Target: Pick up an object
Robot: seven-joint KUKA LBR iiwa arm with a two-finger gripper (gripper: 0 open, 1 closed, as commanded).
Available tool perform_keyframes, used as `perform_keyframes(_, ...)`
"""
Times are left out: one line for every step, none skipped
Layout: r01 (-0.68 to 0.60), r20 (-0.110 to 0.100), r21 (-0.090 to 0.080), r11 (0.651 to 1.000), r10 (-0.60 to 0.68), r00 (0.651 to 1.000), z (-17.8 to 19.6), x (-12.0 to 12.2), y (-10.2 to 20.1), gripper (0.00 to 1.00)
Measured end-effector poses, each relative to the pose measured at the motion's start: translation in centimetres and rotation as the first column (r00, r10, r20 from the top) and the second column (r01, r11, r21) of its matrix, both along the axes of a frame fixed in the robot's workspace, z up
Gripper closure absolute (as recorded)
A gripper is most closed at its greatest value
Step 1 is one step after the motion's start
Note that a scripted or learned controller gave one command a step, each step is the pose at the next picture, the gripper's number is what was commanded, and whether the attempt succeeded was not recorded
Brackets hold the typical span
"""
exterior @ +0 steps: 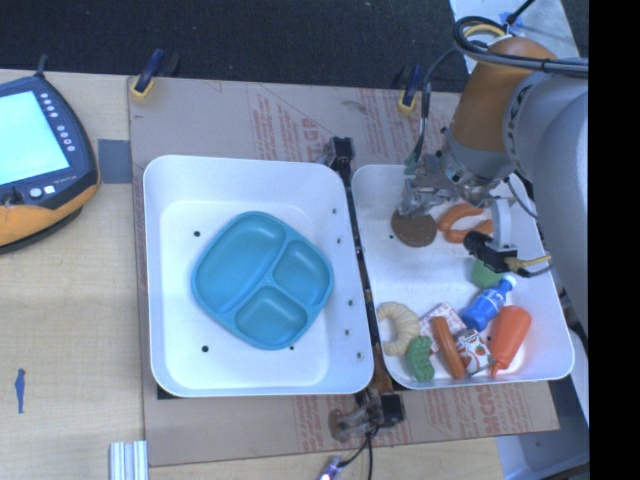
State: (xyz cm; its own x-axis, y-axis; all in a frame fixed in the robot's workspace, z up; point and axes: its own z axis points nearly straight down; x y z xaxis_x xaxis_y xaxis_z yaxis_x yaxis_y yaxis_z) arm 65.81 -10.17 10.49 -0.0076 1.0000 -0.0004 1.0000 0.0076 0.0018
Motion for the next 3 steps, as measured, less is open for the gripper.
perform_keyframes(0.0, -0.001, 0.0, 1.0, 0.0, 1.0, 0.0, 0.0, 0.0, 0.0)
perform_keyframes(-0.003, 0.001, -0.001, 1.0, 0.003, 1.0, 1.0, 0.0, -0.1, 1.0)
perform_keyframes(-0.003, 0.0, -0.001, 1.0, 0.003, 1.0, 1.0, 0.0, -0.1, 0.0)
